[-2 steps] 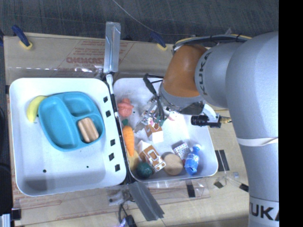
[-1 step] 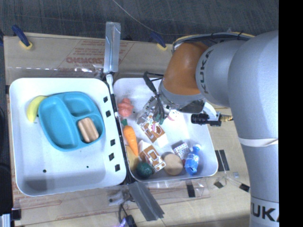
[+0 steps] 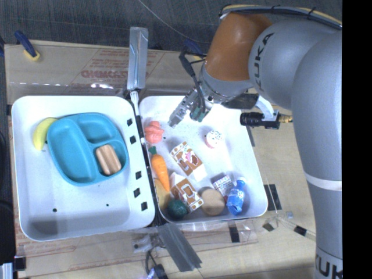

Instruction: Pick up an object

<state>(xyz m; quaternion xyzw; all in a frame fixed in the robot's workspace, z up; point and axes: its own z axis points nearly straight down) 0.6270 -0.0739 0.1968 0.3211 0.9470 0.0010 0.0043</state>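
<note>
While empty, jaws (image 3: 185, 113) above pink toy (image 3: 154, 132).

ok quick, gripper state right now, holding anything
gripper: above the upper part of the right bin, nothing between its fingers; open or shut cannot be told.

Single fixed camera overhead, slanted down on both bins (image 3: 23, 156).
</note>
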